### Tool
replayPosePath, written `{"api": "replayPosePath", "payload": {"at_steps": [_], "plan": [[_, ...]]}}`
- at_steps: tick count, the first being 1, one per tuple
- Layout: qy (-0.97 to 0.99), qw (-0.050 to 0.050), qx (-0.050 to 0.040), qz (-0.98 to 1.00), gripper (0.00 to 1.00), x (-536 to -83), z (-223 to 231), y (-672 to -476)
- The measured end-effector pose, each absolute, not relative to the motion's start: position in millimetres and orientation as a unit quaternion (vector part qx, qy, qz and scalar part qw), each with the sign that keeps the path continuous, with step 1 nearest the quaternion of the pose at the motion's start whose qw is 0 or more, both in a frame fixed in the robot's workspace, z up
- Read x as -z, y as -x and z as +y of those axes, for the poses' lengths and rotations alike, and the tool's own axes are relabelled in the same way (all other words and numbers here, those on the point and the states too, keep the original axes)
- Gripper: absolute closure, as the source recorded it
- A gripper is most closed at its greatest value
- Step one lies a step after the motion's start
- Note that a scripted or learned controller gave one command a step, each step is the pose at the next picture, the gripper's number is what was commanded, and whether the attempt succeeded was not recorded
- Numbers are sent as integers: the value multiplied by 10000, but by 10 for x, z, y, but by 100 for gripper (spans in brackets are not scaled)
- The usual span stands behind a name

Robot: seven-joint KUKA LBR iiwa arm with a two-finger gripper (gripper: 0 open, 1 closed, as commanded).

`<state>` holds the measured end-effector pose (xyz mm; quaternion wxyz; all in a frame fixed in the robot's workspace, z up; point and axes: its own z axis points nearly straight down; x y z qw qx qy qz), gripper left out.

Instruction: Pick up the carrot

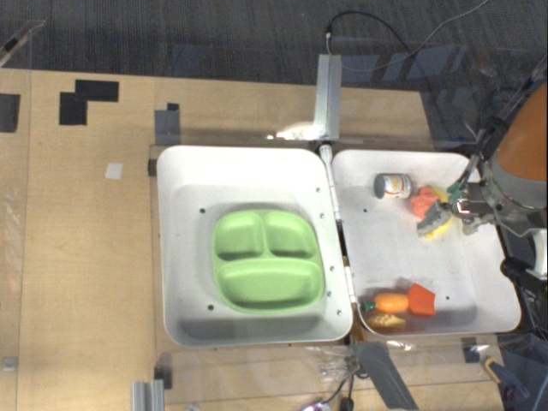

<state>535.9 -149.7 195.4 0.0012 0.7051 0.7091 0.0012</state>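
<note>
- Approach step: jaws (467,204) at right bin's (488,268) far edge; their state I cannot tell.
- Carrot (392,302) lies well apart, near-left of jaws.
- Next: travel over carrot, descend.

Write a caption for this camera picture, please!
Robot pincer at the right bin's far side; carrot lies near its front edge.

Bench (77,255): light wooden surface, seen from above at a slant.
Left bin (175,229): shallow, white, set on the bench near centre.
Right bin (479,264): shallow, white, placed at 3 o'clock of the left bin, the rims touching.
Black markings (86,101): seen on the bench toward 10 o'clock.
</note>
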Motion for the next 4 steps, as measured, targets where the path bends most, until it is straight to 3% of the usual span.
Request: {"api": "replayPosePath", "payload": {"at_steps": [1, 2, 3, 4], "plan": [[-7051, 11, -12, 7091, 0, -1954, -1497, -5359], [-7053, 7, -11, 7089, 0, -1596, -840, -4897], [-6967, 12, -12, 7173, 0, -1387, -1267, -4878], [-7001, 32, -18, 7140, 0, -2298, -1580, -4892]]}}
